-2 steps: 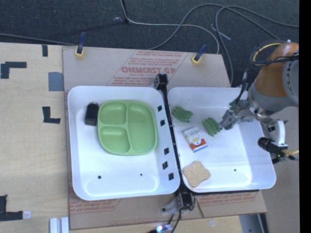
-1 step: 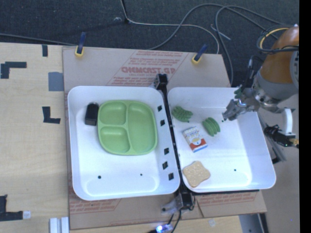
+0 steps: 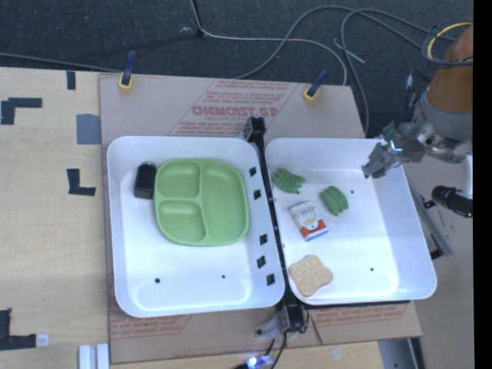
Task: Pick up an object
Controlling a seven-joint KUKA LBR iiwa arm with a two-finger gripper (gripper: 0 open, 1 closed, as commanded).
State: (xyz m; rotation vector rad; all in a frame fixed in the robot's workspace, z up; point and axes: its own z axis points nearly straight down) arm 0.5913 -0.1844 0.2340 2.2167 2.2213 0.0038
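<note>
The arm (image 3: 450, 91) is cut off by the right edge, and the small gripper (image 3: 378, 164) fingers are too indistinct to resolve.

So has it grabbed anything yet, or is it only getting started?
Only starting. Nothing looks picked up: the toast, small carton and two green items all lie in the right bin. The end effector hangs over that bin's far right rim. Reaching, gripping and lifting remain.

dark carpet (image 3: 92, 14) | black cables (image 3: 307, 21) | pale wood bench (image 3: 46, 244) | cardboard sheet (image 3: 231, 106)
</note>
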